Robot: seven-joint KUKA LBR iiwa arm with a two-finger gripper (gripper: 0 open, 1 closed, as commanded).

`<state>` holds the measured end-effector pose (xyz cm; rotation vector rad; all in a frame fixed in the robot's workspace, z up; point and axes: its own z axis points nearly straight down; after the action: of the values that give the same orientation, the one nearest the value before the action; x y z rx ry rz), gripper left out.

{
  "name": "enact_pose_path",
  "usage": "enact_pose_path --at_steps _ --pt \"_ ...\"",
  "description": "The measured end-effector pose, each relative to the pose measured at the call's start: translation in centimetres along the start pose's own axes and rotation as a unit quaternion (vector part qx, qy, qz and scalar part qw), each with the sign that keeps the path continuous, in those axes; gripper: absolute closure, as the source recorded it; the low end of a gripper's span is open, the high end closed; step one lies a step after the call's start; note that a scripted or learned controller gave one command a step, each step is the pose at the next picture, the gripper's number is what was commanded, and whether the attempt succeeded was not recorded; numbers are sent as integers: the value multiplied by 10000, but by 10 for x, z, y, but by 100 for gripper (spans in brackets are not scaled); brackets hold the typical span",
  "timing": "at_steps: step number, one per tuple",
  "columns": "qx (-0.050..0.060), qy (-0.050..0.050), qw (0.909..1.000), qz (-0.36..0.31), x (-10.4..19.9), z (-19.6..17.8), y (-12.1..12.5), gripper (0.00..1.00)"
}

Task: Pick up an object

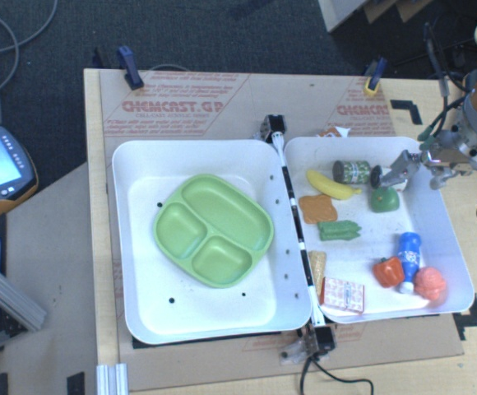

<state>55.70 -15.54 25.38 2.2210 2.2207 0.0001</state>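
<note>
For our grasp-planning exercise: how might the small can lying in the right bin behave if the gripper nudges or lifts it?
The can lies on its side, so a nudge would probably roll it toward the banana. Its rounded, seemingly rigid body may slip from a shallow pinch.

This looks like a robotics lab. The worktop [222, 105] is a plain board still in its printed protective film, held by blue clamps [128, 65] at the back edge. Two white bins [131, 220] sit side by side on it, joined by black clips [273, 125]. A grey robot arm [469, 138] with trailing cables reaches in from the right. Loose cables [8, 23] lie on dark carpet [181, 15], and a control pendant [0, 167] with a lit screen rests at the left. Toy food [329, 186] fills one bin.
</note>
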Motion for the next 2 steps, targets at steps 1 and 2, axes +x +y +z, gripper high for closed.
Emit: enact_pose_path --at_steps 1,2 --pt "37 11 10000 -8 -9 178 48 0" --pt "-60 -22 10000 -17 -29 102 113 0"
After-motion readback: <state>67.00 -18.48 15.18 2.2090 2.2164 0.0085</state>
